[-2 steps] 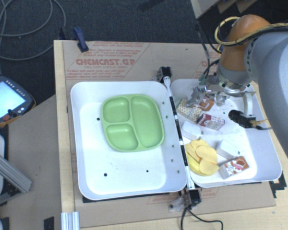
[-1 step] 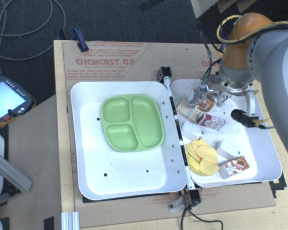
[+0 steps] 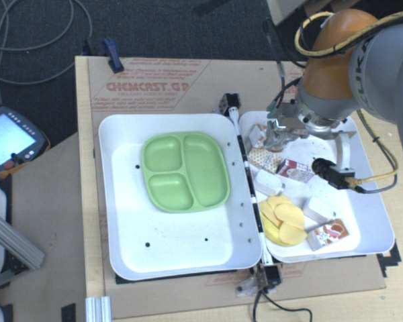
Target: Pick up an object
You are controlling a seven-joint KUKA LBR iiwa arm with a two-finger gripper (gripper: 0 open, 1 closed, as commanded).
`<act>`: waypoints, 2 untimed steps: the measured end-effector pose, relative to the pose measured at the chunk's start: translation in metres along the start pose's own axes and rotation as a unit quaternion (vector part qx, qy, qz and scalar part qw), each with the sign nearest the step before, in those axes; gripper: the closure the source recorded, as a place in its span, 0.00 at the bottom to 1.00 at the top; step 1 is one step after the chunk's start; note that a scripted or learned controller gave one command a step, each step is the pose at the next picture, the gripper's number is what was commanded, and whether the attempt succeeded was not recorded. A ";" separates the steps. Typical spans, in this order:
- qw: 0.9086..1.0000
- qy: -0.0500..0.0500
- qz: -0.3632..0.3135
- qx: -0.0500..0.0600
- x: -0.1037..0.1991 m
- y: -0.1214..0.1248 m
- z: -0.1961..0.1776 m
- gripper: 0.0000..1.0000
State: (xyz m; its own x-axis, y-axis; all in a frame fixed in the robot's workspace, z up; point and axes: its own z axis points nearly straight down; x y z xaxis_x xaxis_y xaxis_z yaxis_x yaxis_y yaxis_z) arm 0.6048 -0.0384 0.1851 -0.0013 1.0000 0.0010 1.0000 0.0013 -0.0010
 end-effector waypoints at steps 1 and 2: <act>1.000 0.000 0.000 0.000 0.000 0.000 0.000 0.00; 1.000 -0.001 0.000 -0.001 -0.050 -0.018 0.077 0.00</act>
State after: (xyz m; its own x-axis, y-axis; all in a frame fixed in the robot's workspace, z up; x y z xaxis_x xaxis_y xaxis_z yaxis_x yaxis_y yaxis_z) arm 0.5868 -0.0880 0.1085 -0.0007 1.0000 -0.0002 1.0000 0.0007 0.0013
